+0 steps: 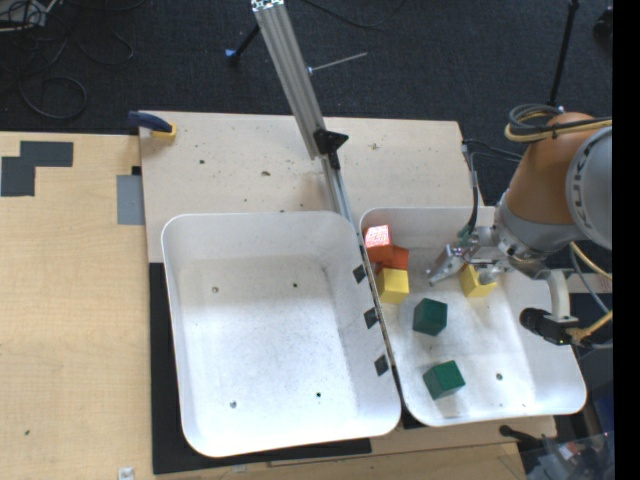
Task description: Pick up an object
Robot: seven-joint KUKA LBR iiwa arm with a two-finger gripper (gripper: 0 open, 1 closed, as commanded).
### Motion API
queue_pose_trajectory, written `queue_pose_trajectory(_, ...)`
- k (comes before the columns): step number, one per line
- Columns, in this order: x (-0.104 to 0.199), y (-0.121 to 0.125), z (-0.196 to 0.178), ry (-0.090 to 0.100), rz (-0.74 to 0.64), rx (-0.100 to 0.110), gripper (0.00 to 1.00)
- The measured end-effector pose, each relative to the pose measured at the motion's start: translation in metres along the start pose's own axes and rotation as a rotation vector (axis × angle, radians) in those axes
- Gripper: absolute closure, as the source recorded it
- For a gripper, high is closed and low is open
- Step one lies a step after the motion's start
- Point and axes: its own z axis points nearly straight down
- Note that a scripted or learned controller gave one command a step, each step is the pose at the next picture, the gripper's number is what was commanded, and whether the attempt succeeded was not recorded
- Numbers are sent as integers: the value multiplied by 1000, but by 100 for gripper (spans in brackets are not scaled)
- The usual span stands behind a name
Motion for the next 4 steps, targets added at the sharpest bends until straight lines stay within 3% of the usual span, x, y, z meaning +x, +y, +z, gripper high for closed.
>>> queue_pose_trajectory(1, -1, 1, -13, 1, 6, -4, 100)
queue_pose_trajectory(3, 4, 6, -137, 2, -3, -2, 100)
queue_pose_trajectory(4, 2, 6, -168, 2, -3, 0, 100)
